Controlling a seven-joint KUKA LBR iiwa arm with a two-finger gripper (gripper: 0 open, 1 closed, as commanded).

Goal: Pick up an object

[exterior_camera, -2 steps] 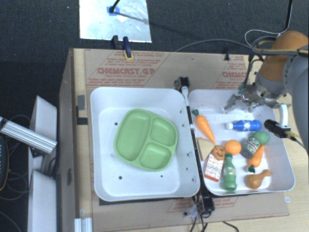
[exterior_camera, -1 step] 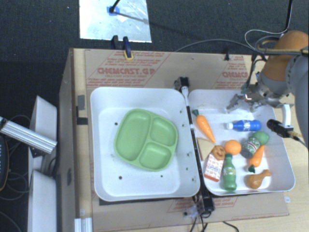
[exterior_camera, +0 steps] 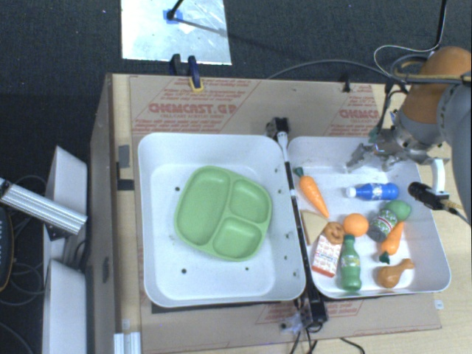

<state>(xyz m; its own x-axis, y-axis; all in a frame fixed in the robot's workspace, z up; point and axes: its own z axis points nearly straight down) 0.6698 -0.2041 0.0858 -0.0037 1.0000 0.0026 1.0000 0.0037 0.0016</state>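
Open and empty, hand (exterior_camera: 375, 155) hovers just above the blue bottle (exterior_camera: 373, 192); descending off-centre, its fingers could roll that round bottle away and miss.

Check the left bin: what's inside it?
The left bin holds one green divided plate, lying flat, its three compartments bare. Whatever is beneath the plate is covered.

arm (exterior_camera: 442, 94) cut off at the right edge, tool (exterior_camera: 377, 153) small and blurred — finger spacing perhaps unreadable
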